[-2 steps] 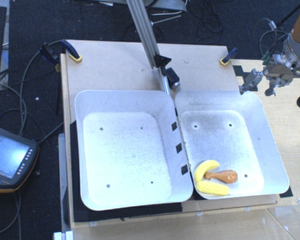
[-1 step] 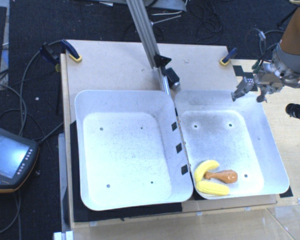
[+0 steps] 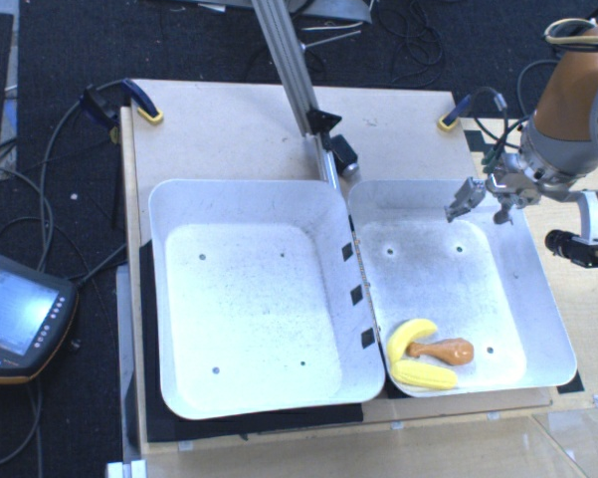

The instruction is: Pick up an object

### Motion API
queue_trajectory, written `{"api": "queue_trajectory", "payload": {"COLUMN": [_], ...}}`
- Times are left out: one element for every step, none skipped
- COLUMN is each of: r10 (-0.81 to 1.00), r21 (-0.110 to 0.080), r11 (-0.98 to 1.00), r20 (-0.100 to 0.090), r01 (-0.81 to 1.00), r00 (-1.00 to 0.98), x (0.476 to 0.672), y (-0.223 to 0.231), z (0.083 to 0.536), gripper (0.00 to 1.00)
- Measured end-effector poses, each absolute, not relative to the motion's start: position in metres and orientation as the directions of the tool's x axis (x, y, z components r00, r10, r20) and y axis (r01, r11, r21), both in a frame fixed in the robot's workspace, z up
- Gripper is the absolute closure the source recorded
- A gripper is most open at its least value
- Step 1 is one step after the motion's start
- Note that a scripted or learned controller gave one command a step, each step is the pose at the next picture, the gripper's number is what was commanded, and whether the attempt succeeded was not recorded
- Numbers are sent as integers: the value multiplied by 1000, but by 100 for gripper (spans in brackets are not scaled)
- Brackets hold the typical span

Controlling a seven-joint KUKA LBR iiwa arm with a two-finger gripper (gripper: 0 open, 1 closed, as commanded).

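Observation:
In the right bin (image 3: 517,277), near its front left corner, lie a curved yellow banana (image 3: 411,336), a second yellow banana-like piece (image 3: 424,374) and an orange-brown drumstick-shaped toy (image 3: 449,351) between them. My gripper (image 3: 485,205) hangs over the back right part of that bin, well away from these objects. Its two fingers are spread apart with nothing between them. The grey arm with its orange band (image 3: 573,93) reaches in from the right.
The left bin (image 3: 174,297) stands beside the right one, with black clips along their shared wall. A slanted metal pole (image 3: 291,58) rises behind the bins. A teach pendant (image 3: 15,312) lies off the bench at the left.

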State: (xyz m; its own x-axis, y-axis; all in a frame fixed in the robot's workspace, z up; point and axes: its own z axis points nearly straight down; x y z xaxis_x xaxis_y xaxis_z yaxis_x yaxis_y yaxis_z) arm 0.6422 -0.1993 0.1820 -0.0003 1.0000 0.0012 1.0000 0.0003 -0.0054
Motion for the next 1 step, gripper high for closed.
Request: {"api": "queue_trajectory", "payload": {"r10": [1000], "r21": [-5], "r11": [0], "r20": [1], "r01": [1000], "r00": [0], "x": [647], "y": [-207], "z": [131], "gripper": [0]}}
